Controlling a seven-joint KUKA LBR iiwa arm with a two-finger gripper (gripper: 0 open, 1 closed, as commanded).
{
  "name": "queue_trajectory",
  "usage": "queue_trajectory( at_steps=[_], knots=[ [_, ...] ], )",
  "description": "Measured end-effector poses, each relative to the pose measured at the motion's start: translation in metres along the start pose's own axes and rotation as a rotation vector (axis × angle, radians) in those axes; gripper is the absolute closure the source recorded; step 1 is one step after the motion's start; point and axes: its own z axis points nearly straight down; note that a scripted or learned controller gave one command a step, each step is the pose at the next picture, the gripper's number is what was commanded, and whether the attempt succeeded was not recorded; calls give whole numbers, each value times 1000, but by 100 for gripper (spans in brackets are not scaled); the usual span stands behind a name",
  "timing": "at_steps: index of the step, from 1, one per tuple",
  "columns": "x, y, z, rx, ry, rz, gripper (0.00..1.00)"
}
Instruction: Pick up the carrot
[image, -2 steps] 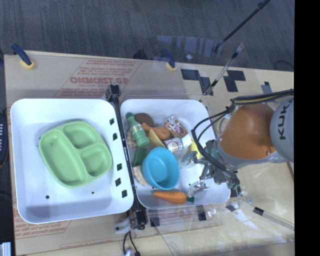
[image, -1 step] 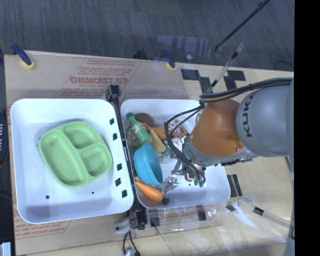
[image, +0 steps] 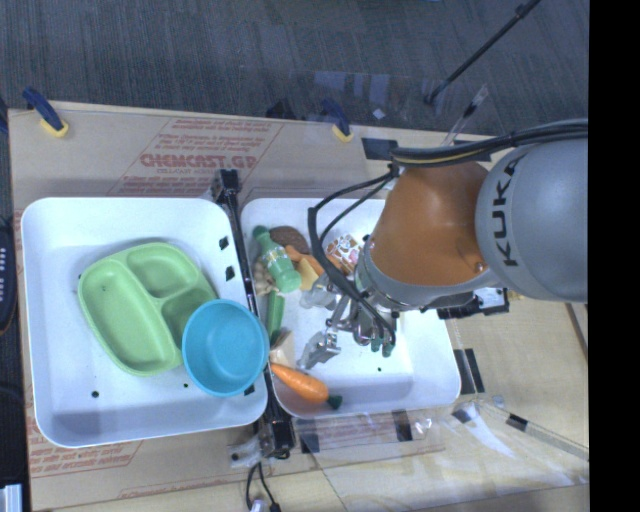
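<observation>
camera view: arm (image: 470, 230) is reaching in from 3 o'clock, hanging over the middle of the right bin (image: 432, 352). gripper (image: 335, 340) is pointing toward 7 o'clock, its tip hovering just short of the carrot (image: 297, 381); nothing is sitting between the fingers, and how wide they are standing I cannot tell, too much blur and glare. carrot is lying at the bin's 7 o'clock corner, long axis running roughly 10 to 4, green stub at the 4 end, apparently resting on a brownish dish (image: 300, 402) I can't make out properly

judgement: approach step, grasp not made yet. better to be coming down across the short width, near the thick middle, fingers square to the axis

edges: bin front wall is sitting just at 6 o'clock of the carrot, dividing rim and blue bowl (image: 224, 347) just at 9 – tight there. pile of toy food (image: 285, 262) is crowding 11 o'clock. open floor is lying toward 3 o'clock, so retreating up and that way looks safest. green plate (image: 148, 305) in the left bin (image: 60, 300) is well apart
</observation>
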Motion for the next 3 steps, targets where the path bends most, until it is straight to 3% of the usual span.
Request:
queue_trajectory(
  at_steps=[1,2,3],
  knots=[
    [5,-32,105,5,7,-92,0],
    [4,-30,95,4,7,-101,100],
    [-2,-42,-39,4,-6,-109,100]
  ],
)
